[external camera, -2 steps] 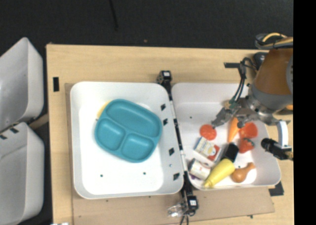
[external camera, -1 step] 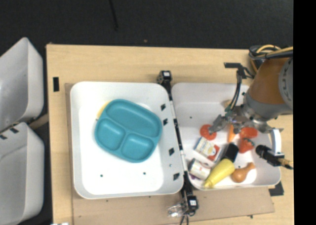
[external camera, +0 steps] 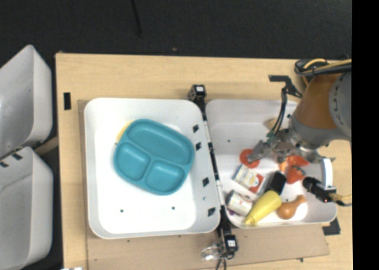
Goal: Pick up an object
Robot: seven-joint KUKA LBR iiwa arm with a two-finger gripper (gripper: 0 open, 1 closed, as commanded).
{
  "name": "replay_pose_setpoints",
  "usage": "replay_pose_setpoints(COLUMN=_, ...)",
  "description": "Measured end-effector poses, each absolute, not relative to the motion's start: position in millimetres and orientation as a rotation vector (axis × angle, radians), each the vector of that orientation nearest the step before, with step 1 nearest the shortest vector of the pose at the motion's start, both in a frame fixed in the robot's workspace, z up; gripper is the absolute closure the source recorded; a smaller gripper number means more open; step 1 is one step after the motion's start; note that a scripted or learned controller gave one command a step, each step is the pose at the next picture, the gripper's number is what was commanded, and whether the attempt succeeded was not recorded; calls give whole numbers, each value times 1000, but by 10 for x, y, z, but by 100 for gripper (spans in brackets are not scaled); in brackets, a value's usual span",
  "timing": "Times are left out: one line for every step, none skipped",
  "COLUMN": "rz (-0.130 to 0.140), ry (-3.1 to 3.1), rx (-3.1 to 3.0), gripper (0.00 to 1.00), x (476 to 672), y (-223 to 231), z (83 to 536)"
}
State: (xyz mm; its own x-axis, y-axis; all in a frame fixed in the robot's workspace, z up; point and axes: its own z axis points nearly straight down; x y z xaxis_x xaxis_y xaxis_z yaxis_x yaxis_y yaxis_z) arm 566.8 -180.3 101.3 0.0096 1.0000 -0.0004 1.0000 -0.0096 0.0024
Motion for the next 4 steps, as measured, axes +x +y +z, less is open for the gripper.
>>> replay_pose_setpoints(rz=7, ry=2200, rx=2233, gripper=100, x=5679, y=-1821, z=1129)
replay_pose_setpoints(rz=5, ry=2220, rx=2214, gripper=100, x=5709, y=-1749, z=1726)
replay_pose_setpoints(rz=5, ry=2219, rx=2214, gripper=100, x=5813, y=-1819, z=2279)
replay_pose_setpoints(rz=2, ry=2224, rx=2214, gripper=100, x=5820, y=-1830, z=2418)
